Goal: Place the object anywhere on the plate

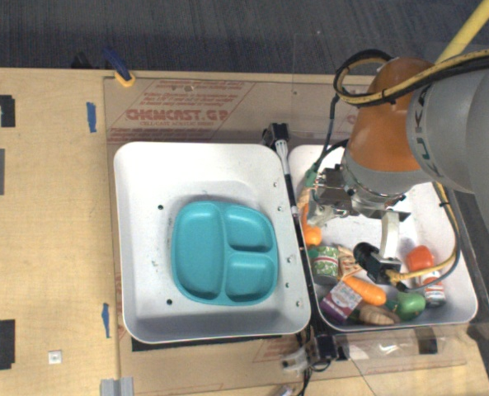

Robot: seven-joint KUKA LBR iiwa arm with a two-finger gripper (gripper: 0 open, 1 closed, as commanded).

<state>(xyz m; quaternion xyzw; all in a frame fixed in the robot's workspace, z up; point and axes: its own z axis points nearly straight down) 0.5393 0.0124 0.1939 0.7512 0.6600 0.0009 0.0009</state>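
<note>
As the gripper hangs — orange piece just beside it.

The teal plate looked smooth, glossy plastic; its white bin duller plastic; the bench at nine o'clock matt board.

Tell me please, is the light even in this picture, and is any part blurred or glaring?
Camera view: light is soft and even; the left bin is bright but not washed out, the teal plate has only a faint sheen. Camera view: the arm, close to the lens, looks softer than the bench and hides part of the right bin.
</note>
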